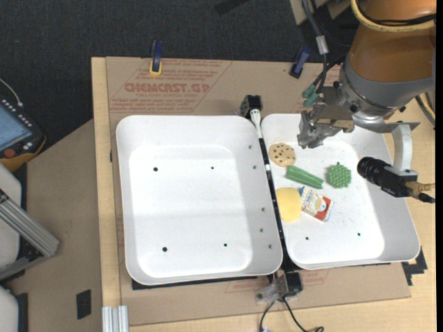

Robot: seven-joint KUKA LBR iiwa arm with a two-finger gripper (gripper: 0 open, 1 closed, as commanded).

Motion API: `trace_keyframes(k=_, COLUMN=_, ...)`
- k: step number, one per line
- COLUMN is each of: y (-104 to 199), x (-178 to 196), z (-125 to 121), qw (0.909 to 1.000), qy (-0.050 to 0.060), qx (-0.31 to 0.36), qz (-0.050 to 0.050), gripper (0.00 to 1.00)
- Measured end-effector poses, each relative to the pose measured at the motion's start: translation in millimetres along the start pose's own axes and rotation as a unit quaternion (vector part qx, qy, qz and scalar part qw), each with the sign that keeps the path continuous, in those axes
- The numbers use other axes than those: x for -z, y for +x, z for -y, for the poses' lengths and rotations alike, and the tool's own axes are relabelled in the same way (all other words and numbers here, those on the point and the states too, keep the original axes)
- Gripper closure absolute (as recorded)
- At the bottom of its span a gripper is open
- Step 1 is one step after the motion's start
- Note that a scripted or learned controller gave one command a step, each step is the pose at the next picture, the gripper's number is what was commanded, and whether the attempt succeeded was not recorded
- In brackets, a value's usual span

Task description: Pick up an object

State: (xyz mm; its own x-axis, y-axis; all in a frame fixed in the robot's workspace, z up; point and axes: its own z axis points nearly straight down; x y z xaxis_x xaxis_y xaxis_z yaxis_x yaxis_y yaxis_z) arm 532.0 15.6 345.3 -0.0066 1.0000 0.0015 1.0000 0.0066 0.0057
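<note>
1. gripper [313,135] hangs over the back of the right bin [387,251], just above and to the right of the cookie [282,154]; whether it is open or shut i cannot tell from this slanted view, and nothing is seen in it.
2. objects to pick all lie in the right bin's left half, bunched near the divider: the cookie at the back, a green stick [304,177] lying aslant just in front of it, a green spiky ball [338,175] to the right, then a yellow lemon-like piece [288,204] touching a small red and white packet [317,205].
3. bunching likely makes the cookie or the stick the nearest choice, since the tool sits closest to them.
4. left bin [187,206] lies beside it, holding nothing i can make out.
5. hindrances, as i judge them: the stick lies close to the cookie, the lemon piece and packet touch, and the bin wall by the divider crowds any approach from the left.
6. black cylinder [377,171] on the arm's side juts over the bin's right part.
</note>
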Motion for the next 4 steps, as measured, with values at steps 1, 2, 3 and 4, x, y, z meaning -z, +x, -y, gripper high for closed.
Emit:
trace_keyframes(k=1, y=33.1, x=41.9, z=18.1, qw=1.0000, qy=0.000, qx=-0.001, qz=0.000, gripper=1.00)
trace_keyframes(k=2, y=106.2, x=92.3, z=45.7, qw=1.0000, qy=0.000, qx=0.001, qz=-0.001, gripper=1.00)
trace_keyframes(k=3, y=70.7, x=188.5, z=51.0, qw=1.0000, qy=-0.004, qx=-0.005, qz=0.000, gripper=1.00)
trace_keyframes(k=4, y=73.0, x=193.1, z=50.4, qw=1.0000, qy=0.001, qx=-0.003, qz=0.001, gripper=1.00)
